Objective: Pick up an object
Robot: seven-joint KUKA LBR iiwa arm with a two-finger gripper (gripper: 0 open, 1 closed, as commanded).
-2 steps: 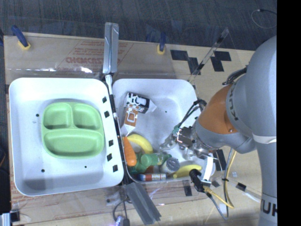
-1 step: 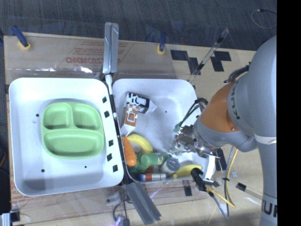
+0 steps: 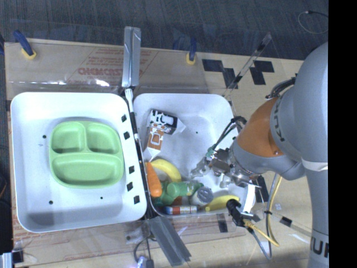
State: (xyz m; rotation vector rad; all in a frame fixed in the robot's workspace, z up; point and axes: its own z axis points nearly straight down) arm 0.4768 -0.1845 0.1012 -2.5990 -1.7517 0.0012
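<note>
Crowding the near corner of the right bin [image 3: 184,102] are a yellow banana [image 3: 166,168], an orange carrot [image 3: 154,181], a green bottle [image 3: 179,190] and a marker [image 3: 179,210]. Beside the bottle hangs the gripper [image 3: 207,178], too blurred and wire-tangled to tell its grip. Beyond the banana lie two printed packets [image 3: 158,128]. Left of that bin, the other bin [image 3: 28,149] holds a green divided plate [image 3: 87,153].

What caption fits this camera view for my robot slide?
Gripper hangs over toys in the right bin; green tray sits in the left bin.

arm [image 3: 309,110]: grey casing | orange wrist band | black cables
</note>
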